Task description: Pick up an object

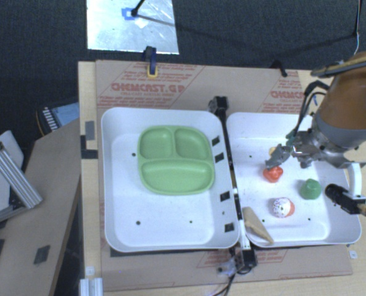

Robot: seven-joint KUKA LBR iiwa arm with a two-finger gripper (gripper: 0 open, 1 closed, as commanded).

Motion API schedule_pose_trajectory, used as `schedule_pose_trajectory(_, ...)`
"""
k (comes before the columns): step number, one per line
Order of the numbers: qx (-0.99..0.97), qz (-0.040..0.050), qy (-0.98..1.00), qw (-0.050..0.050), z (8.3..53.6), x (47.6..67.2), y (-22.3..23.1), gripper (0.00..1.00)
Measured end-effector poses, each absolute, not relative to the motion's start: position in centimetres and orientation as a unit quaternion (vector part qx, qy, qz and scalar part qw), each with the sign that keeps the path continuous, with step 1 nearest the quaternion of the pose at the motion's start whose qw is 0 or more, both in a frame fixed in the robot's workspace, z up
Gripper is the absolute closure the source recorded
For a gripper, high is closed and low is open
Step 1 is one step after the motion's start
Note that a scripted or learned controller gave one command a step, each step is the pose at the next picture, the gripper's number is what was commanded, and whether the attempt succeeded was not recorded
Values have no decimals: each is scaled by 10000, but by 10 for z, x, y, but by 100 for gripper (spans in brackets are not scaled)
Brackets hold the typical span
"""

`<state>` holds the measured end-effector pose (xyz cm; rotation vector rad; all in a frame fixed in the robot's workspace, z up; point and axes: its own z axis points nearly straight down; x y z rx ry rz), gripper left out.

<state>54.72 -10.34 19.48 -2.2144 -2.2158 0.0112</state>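
Bins sit side by side on the table (139, 79): the left bin (118, 221) holds a green divided plate (174, 160), lying flat near its middle. The right bin (337, 233) holds the small things. A red piece (273, 175) lies toward the bin's middle, a green piece (310, 189) is to its right and apart from it, and a white ball with orange marks (282, 208) rests below and between the two. A tan wedge (257, 225) lies at the bin's lower left corner, against the divider between the bins.

The arm (349, 103) reaches in from the right, its orange band above the wrist. Its end effector (276, 160) hangs over the right bin with the tip just above the red piece, so close that touching or apart cannot be told. Whether the fingers are wide or narrow cannot be told either; nothing is seen between them.
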Motion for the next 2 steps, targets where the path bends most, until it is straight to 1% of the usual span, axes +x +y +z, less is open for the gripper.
schedule_pose_trajectory(1, -7060, -3, -7082, -5, 201, 550, -103, 0)
schedule_pose_trajectory(2, -7067, 6, -7075, 9, 158, 550, -108, 0)
